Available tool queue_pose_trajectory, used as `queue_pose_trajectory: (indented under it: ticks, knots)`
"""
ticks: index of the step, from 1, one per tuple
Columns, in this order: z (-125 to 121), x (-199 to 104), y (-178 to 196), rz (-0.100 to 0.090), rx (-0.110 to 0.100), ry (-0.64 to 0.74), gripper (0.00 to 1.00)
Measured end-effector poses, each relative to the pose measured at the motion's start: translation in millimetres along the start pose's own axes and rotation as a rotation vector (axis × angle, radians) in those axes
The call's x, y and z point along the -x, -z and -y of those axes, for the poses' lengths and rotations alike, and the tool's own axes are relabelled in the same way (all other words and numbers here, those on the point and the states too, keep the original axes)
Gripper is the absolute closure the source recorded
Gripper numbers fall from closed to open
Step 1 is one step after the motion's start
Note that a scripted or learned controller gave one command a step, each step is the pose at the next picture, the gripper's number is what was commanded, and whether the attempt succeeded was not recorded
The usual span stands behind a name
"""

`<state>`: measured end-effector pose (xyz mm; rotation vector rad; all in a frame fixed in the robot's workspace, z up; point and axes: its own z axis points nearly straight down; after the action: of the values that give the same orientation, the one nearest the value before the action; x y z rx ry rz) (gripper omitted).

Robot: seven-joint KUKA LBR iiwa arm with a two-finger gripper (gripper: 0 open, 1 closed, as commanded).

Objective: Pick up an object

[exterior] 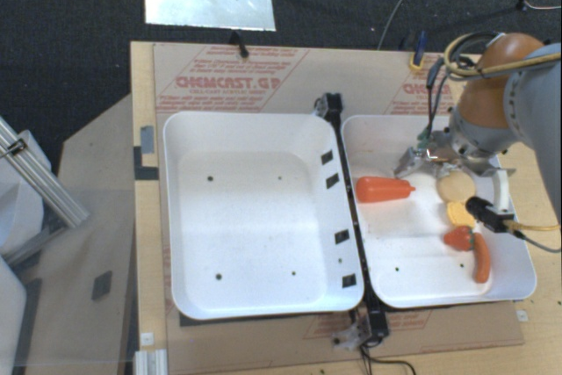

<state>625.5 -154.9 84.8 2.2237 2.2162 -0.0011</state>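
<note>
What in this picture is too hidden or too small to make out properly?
- Gripper, camera view: its fingers are small and dark under the wrist, so their state is unclear.
- Beige round item: partly covered by the arm; what it is stays unclear.
- Yellow piece and red piece: too small to identify.
- Arm: cut off by the right edge.

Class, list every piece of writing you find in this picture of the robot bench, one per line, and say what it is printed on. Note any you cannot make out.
"CHEMCAST GP": red print on the brown sheet under the bins, behind the left bin.
Same red print, partly hidden, behind the right bin, near the arm: only the first letters show.
Fainter red lines above and below each: too small to read.
</note>
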Motion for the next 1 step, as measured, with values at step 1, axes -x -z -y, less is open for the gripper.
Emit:
queue_pose_trajectory:
  ticks: [1]
  knots:
    - [34.7,-26.7,-0.6,-0.003,-0.003,0.005,0.0]
